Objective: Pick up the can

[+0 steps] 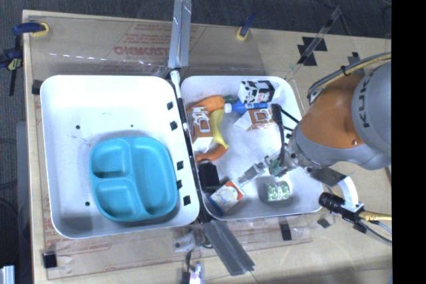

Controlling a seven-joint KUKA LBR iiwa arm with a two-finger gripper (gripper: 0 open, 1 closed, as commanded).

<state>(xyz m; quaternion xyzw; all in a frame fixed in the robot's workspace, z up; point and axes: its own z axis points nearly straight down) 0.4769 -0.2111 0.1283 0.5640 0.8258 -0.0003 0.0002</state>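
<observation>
The can (276, 191) lies on its side near the front of the right bin (293, 209); it is pale with green print. My gripper (269, 167) hangs just above and behind it, reaching in from the grey and orange arm (333, 130) on the right. I see nothing held in the gripper. The can rests on the bin floor, apart from the other items.
The right bin also holds a banana (218, 130), an orange bottle (208, 105), a black-and-white carton (256, 92), a brown box (259, 118), a white bag (265, 140), a black item (208, 176) and a red-white carton (227, 196). A blue divided tray (133, 176) lies in the left bin (66, 103).
</observation>
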